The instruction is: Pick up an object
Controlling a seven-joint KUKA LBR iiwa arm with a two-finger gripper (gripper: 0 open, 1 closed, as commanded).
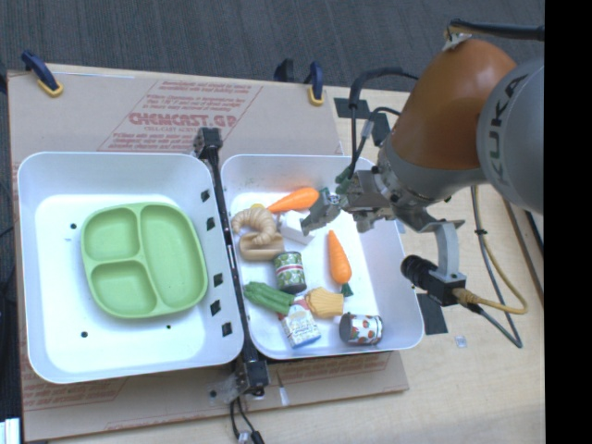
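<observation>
The right bin holds several toy foods: a carrot at the back, a second carrot upright in the middle, a tan croissant, a white block, a green-labelled can, a green pepper, a yellow corn piece, a small carton and a dark can. My gripper hangs over the back of this bin, just right of the white block and below the back carrot. Nothing shows between its fingers.
The left bin bears a green three-part plate. A black divider with clips runs between the bins. Cardboard lies under both. The arm's orange body looms over the right bin's far right corner.
</observation>
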